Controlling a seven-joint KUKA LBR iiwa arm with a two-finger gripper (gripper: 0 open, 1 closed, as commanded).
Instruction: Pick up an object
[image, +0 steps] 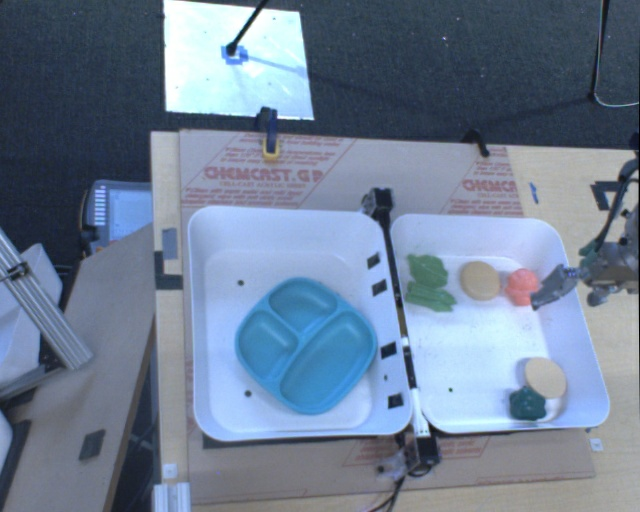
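The left bin (210, 300) holds a blue plate (305, 345). Right of it, another bin (480, 390) holds toy foods. Gripper (553, 287) grasp: cannot tell.

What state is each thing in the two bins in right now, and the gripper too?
Blue divided plate: flat in the left bin, nothing on it.
Green toy: lying in the right bin, untouched.
Tan disc: lying beside the pink piece.
Second tan disc: touching the dark green piece.
Gripper: near the pink piece, holding nothing visible.
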